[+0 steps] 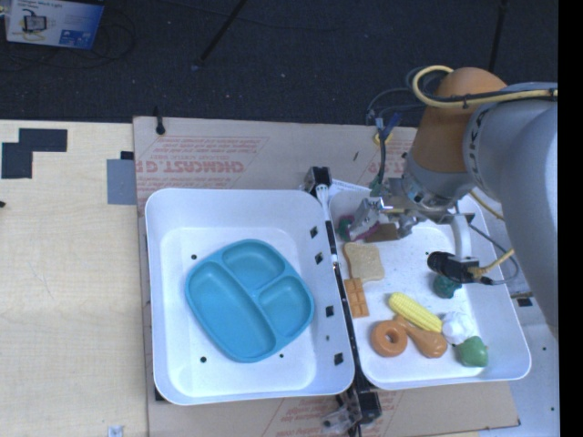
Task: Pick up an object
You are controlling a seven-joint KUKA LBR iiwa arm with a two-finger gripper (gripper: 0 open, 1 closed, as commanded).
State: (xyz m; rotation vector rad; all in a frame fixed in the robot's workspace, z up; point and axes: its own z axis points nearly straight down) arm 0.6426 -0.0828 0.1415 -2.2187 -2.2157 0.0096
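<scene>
Counter (64,271) of pale wood, seen from above at a slant, carrying two shallow white bins side by side on a cardboard sheet. The left bin (173,217) holds a blue divided plate (248,299), lying flat near its middle. The right bin (510,353) holds a scatter of toy food. A slice of bread (364,261) lies near the bin's upper left, with a small orange block (355,298) just below it. Toward the front edge sit a brown doughnut (390,339), a yellow corn cob (415,312) beside it, and an orange piece touching both. A small green item (472,352) and something white rest at the right, and a dark teal object (445,285) lies further back.

The grey arm, with its orange band, reaches in from the right. Its end effector (375,218) hangs over the right bin's back left corner, just above the bread. The view there is cluttered and dim; whether the end effector is released or clenched cannot be told, though something dark seems to sit right at it.
</scene>
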